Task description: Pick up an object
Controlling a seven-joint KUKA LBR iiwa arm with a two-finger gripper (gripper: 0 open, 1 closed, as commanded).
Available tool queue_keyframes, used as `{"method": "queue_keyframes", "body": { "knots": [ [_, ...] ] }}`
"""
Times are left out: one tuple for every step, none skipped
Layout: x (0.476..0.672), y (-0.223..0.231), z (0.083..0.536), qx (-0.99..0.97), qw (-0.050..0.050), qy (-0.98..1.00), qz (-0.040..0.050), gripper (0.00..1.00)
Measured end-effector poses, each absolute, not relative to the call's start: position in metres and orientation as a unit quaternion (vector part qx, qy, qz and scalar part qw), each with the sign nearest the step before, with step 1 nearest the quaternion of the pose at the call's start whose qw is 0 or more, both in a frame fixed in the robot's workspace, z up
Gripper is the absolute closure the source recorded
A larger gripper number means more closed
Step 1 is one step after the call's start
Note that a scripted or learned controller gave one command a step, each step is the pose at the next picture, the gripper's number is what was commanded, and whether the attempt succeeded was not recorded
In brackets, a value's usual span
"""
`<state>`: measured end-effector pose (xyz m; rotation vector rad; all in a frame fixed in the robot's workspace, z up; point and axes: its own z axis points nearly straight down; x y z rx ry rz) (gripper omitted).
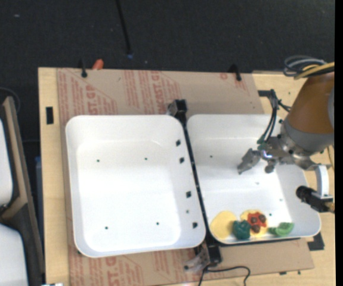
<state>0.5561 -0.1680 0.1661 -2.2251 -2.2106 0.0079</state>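
Grey two-finger gripper (pixel 256 159), state untellable, is hovering; we are noting small soft toys (pixel 252 222) lying nearer the right white bin's (pixel 219 136) front edge.

The scene is viewed from one fixed camera set high above the light wooden counter (pixel 52 177), angled downward, with both shallow white plastic bins (pixel 129 183) framed.

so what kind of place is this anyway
Probably a robotics lab test bench: a grey and orange robot arm reaches over two white bins on a cardboard-covered table, with small toys heaped in the right bin's near corner.
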Motion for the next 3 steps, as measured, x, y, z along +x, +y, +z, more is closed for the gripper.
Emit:
{"method": "queue_keyframes", "body": {
  "knots": [
    [0.567,-0.109,0.175,-0.708,0.0,-0.707,-0.0008,0.0],
    [0.502,-0.126,0.151,-0.708,0.001,-0.706,0.0007,0.0],
    [0.49,-0.151,0.204,-0.708,-0.003,-0.706,-0.0012,0.0]
  ]
}}
